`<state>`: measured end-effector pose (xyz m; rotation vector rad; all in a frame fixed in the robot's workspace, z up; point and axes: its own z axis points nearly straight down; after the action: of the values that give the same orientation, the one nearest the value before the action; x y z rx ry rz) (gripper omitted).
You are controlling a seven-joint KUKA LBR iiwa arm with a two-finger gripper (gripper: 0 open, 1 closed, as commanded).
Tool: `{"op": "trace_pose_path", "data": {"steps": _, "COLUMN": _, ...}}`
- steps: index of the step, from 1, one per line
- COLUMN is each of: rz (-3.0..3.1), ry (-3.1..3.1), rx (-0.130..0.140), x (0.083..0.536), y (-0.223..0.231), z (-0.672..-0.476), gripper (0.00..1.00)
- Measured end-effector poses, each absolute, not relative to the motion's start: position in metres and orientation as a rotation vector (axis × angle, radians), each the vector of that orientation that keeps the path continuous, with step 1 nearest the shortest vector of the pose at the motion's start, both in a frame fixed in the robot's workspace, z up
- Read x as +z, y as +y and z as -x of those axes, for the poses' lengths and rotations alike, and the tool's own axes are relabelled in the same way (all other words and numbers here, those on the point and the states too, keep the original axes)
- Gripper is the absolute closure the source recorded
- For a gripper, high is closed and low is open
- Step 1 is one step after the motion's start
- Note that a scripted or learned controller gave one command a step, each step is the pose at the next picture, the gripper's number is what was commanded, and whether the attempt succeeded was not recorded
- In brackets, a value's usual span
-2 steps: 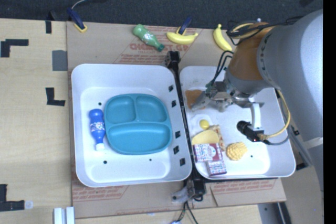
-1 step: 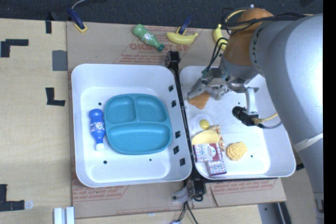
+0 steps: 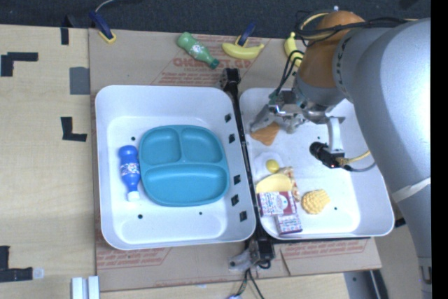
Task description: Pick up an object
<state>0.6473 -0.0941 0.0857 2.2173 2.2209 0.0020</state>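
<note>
My gripper hangs over the upper left part of the right bin. Just below and left of it, touching or nearly touching its tip, lies an orange-brown wedge-shaped piece. Lower in the same bin lie a small yellow round piece, a yellow wedge, a yellow corn cob and a red-and-white packet. The left bin holds a blue divided plate and a blue bottle with a white cap beside the plate's left edge.
A green bottle and a banana lie on the cardboard behind the bins. A black divider runs between the two bins. The arm covers the right bin's upper right part.
</note>
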Motion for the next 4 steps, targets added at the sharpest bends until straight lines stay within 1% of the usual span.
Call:
{"op": "trace_pose_path", "data": {"steps": 1, "rz": -2.216, "ry": 2.22, "rx": 0.003, "x": 0.097, "y": -0.095, "z": -0.648, "gripper": 1.0}}
{"op": "trace_pose_path", "data": {"steps": 2, "rz": -2.216, "ry": 2.22, "rx": 0.002, "x": 0.096, "y": -0.094, "z": -0.648, "gripper": 0.0}}
{"op": "trace_pose_path", "data": {"steps": 3, "rz": -2.218, "ry": 2.221, "rx": 0.001, "x": 0.086, "y": -0.095, "z": -0.644, "gripper": 0.0}}
{"op": "trace_pose_path", "data": {"steps": 4, "rz": -2.217, "ry": 2.223, "rx": 0.002, "x": 0.085, "y": -0.096, "z": -0.669, "gripper": 0.0}}
